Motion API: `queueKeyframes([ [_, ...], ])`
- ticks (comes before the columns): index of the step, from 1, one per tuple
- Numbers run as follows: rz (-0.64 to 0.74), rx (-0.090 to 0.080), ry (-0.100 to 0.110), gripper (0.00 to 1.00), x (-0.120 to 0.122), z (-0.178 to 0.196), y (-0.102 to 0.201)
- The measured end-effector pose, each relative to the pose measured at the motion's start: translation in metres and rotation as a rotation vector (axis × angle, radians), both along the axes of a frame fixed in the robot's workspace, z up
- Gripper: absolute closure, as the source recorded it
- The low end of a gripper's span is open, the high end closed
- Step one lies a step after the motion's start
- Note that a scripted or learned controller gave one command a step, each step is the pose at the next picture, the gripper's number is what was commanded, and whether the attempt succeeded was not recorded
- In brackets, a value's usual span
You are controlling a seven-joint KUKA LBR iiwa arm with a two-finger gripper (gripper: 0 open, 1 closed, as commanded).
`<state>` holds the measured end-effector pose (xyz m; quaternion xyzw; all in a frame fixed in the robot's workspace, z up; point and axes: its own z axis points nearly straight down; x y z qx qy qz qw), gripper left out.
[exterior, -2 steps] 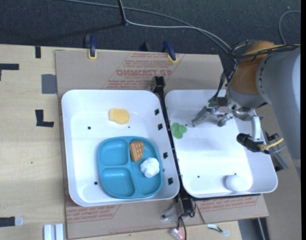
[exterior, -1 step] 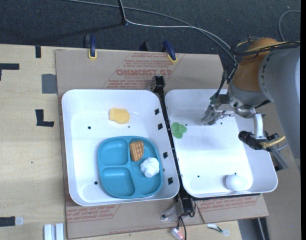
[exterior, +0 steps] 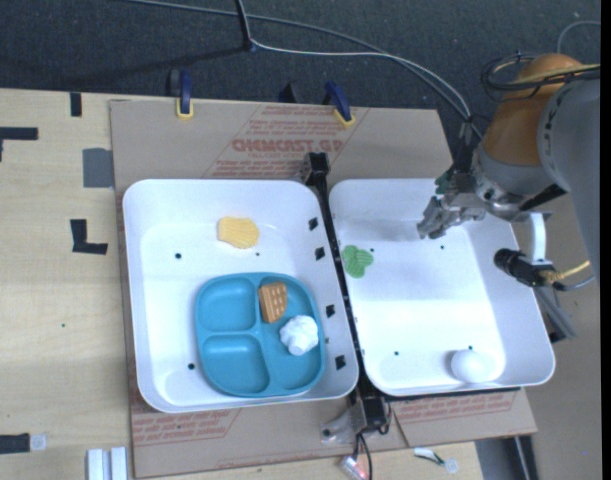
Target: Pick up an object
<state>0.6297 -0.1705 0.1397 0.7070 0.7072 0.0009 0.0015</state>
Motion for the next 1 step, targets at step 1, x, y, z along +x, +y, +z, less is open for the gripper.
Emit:
queueKeyframes([
  [1, 0.000, 0.000, 0.000, 1.00, -0.0009, 0.0457, 0.0000],
])
